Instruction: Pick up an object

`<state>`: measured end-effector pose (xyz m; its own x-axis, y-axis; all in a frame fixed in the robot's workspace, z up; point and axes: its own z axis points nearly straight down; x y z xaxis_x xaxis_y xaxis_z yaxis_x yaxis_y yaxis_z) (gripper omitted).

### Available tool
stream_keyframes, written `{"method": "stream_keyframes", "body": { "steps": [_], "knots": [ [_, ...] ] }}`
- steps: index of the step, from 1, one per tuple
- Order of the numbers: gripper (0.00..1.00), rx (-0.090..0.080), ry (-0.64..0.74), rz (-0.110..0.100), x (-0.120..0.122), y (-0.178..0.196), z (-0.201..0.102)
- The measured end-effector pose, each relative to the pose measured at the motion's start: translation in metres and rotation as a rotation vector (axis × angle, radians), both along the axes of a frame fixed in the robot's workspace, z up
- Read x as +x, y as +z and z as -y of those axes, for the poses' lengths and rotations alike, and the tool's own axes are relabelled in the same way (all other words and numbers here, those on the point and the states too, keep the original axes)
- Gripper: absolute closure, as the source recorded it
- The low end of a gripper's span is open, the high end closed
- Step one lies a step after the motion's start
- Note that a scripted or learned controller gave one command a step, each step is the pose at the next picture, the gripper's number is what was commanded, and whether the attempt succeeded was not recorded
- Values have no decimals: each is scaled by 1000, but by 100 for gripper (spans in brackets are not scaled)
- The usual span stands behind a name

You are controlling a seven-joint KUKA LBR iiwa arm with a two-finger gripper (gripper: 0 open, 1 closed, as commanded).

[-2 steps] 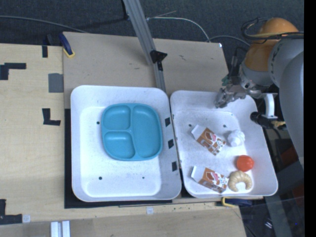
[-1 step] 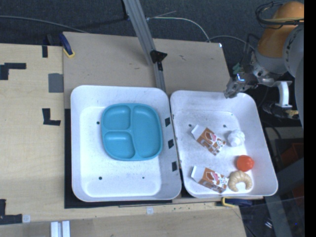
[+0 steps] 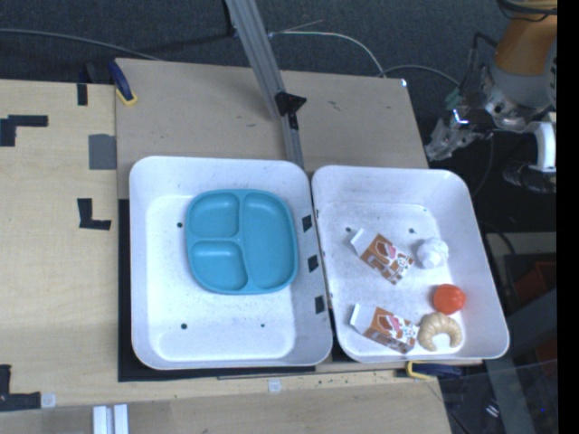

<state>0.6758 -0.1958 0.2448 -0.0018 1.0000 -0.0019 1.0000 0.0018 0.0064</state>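
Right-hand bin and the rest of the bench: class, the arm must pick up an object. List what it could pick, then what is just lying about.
Could pick:
upper carton
lower carton
white ball
orange ball
croissant

Lying about:
blue divided plate
left bin

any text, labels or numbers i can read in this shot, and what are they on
No text here can be read.
Upper carton in the right bin: brown and white print, too small and blurred to read.
Lower carton in the same bin: similar print, also unreadable.
Blue divided tray in the left bin: plain, no markings visible.
Black tape marks on the bench: shapes, not letters.
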Motion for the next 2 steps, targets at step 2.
{"method": "stream_keyframes", "body": {
  "steps": [2],
  "knots": [
    [100,3,5,-7,4,1,-60]
  ]
}}
